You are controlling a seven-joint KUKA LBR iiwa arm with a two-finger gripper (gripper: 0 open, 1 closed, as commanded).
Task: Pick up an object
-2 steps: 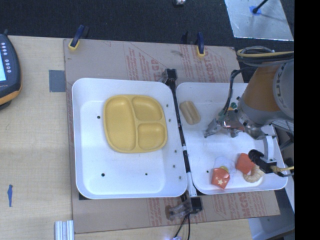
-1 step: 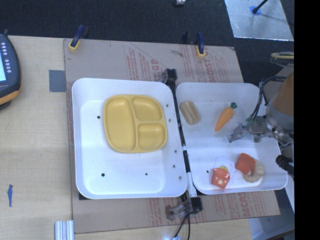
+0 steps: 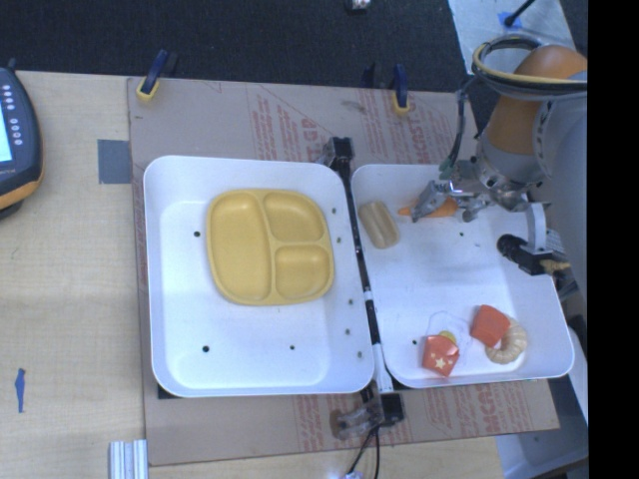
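At the far left edge of the desk I see a pendant with a grey tape square just to its right. A cardboard sheet is clamped at the back edge and carries both bins.

Left bin: a yellow tray with three compartments lies flat, toward the back of the bin.

Right bin: a tan roll lies near the back-left wall, beside the divider between the bins. At the front I read three items close together — a red carton with a star, then a red block that touches a pale ring on its right.

The arm enters from the right, its orange band above the wrist. The gripper sits low over the back of the right bin, to the right of the roll. An orange piece shows at its tips; I cannot tell whether it is clamped or lies beneath, so I cannot tell if the gripper is released or clenched.
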